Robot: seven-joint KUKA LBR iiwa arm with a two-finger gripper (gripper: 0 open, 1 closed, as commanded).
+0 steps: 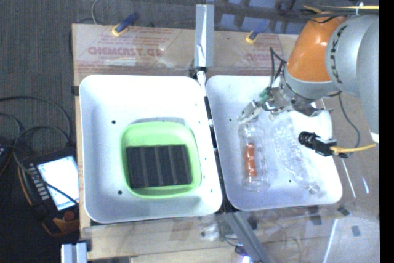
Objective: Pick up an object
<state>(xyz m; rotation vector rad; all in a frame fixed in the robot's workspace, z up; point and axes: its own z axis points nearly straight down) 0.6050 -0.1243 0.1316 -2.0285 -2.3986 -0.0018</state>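
In the right bin (229, 191) lies a clear plastic bottle (253, 154) with an orange label, lengthwise from near to far. Beside it on the right rests crumpled clear plastic (289, 148). My gripper (263, 103) hangs over the far end of the bottle, just below the orange band of the arm (311, 58). The left bin (98, 101) holds a green square dish (162, 158) with a dark ribbed inside.
A black cable fitting (314, 141) with a yellow wire sticks out at the right bin's right side. A metal divider post (203, 40) stands behind the bins. A handheld device (49, 178) and cables lie on the floor at left.
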